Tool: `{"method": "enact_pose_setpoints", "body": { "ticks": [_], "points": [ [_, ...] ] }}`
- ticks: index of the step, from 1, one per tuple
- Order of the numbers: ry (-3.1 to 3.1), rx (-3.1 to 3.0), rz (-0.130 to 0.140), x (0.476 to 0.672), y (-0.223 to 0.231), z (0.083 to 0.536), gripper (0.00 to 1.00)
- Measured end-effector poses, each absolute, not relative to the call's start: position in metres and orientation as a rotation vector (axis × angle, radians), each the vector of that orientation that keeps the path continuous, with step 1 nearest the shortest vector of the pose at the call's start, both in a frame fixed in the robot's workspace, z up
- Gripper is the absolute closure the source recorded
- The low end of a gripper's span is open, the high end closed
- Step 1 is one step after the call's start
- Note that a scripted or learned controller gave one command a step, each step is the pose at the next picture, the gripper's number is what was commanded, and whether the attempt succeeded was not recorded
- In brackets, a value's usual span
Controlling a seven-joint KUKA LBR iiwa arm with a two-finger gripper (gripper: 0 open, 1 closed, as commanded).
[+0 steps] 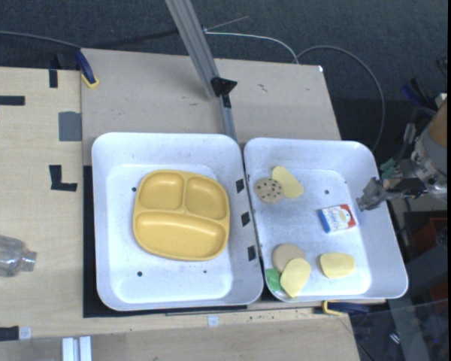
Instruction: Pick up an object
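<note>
The gripper [372, 194] hovers at the right bin's [387, 265] rim beside a small carton [337, 218], too blurred to tell its state, the arm cut off at the edge.

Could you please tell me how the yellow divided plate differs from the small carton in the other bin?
The yellow divided plate is far larger than the small carton. The plate is plain yellow; the carton is white with red and blue print. The plate is rounded with three compartments; the carton is boxy. Both lie apart from the gripper.
</note>
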State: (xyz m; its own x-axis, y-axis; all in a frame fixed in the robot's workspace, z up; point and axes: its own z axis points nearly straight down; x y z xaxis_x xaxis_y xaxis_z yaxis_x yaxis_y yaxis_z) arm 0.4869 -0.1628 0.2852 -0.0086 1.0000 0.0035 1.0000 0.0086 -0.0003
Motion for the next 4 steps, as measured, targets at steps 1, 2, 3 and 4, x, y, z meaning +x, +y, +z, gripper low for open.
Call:
{"method": "enact_pose_setpoints", "body": {
  "ticks": [1, 2, 3, 4],
  "points": [
    [-2.231, -2.206, -0.004, 0.487, -0.162, 0.294, 1.0],
    [-2.234, -2.202, -0.005, 0.488, -0.16, 0.304, 1.0],
    [-2.228, -2.219, -0.004, 0.486, -0.152, 0.346, 1.0],
    [-2.226, -2.217, 0.001, 0.486, -0.153, 0.354, 1.0]
  ]
}}
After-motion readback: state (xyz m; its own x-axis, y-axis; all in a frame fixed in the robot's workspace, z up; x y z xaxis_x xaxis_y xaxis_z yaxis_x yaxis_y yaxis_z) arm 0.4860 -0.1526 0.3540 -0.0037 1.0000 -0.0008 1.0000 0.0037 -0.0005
